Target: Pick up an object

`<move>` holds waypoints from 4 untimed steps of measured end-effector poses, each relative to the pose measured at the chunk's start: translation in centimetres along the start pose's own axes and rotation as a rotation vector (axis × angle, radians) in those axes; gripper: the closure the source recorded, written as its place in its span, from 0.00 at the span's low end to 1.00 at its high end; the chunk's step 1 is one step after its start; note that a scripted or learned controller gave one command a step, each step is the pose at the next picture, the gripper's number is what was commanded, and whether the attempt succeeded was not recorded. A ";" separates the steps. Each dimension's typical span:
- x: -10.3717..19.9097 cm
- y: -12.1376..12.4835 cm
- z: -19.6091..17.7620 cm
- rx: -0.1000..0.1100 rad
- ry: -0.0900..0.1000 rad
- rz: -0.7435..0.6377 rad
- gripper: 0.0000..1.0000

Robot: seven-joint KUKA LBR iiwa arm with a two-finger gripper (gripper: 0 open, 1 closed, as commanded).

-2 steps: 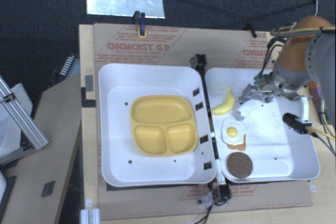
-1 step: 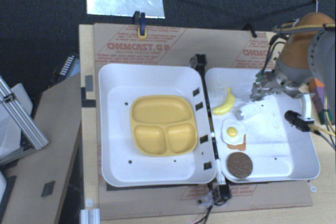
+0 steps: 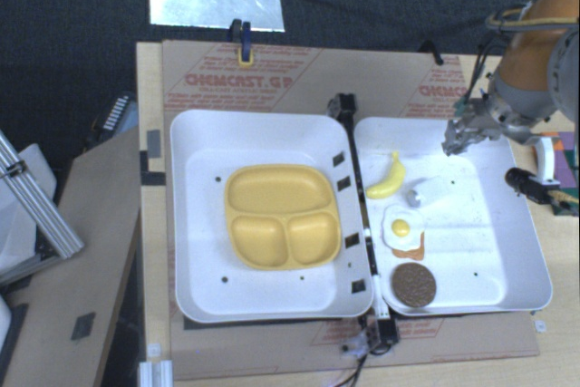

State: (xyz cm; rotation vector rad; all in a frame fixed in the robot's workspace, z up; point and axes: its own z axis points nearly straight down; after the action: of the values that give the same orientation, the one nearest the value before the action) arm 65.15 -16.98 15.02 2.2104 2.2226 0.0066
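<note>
The arm (image 3: 535, 59) is reaching in from the upper right of the frame, and the step in hand looks like the approach: nothing is between the fingers, and the gripper (image 3: 458, 138) is hanging over the upper part of the right bin (image 3: 507, 231), near its back rim. Whether the gripper is apart or together cannot be told at this size. The things on offer are lying toward the right bin's left side: a banana (image 3: 387, 178) just right of the divider, a small grey piece (image 3: 414, 194) beside it, a fried egg (image 3: 401, 229) below them, and a brown patty (image 3: 414, 284) near the lower edge. The left bin (image 3: 195, 195) is carrying a yellow tray (image 3: 276, 215) with three compartments. The banana is sitting nearest the gripper, down and to the left of it, yet apart from it. The next move probably calls for the gripper travelling left and down over one item, lining its fingers across the item's narrow side, then descending to the bin floor before closing. The wrist is pointing downward, the orange band showing above it at the frame's right edge.
</note>
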 end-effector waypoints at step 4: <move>11.3 -2.5 -9.5 0.008 0.004 -0.004 1.00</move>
State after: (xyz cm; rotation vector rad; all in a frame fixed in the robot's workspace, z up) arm 62.50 -5.71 24.45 2.2120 2.2334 0.0020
